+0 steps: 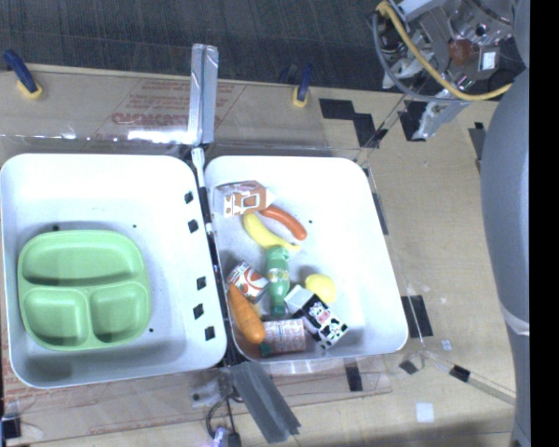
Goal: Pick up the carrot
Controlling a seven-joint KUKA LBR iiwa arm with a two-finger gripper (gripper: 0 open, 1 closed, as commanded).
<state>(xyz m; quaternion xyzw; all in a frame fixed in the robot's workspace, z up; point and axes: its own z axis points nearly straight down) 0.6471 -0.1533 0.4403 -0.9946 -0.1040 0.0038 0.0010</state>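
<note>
**Carrot lies far down-left of the raised arm**

The carrot [246,318] lies in the right bin [373,250], at about 7 o'clock on the bin's floor, close against the wall it shares with the left bin [93,175]. Its long axis runs from roughly 11 o'clock to 5 o'clock, thick end lower. It is crowded: a small striped can [249,280] touches its upper end, a green bottle [278,280] stands just beside it at 2 o'clock, and a brown-labelled jar [284,335] lies against its lower end. A banana [261,231], a hot dog [285,222], a lemon [320,287] and a cow-patterned carton [319,319] fill the middle of the bin.

The end effector [447,49] sits at the top right of the view, above the table [429,203] and outside both bins, wrapped in cabling; whether it is open or closed cannot be told. From there the carrot lies toward 7 o'clock, well apart. The approach likely calls for closing across the carrot's short axis, from 8 to 2 o'clock, though the bin wall leaves little room on the 8 o'clock side.
</note>
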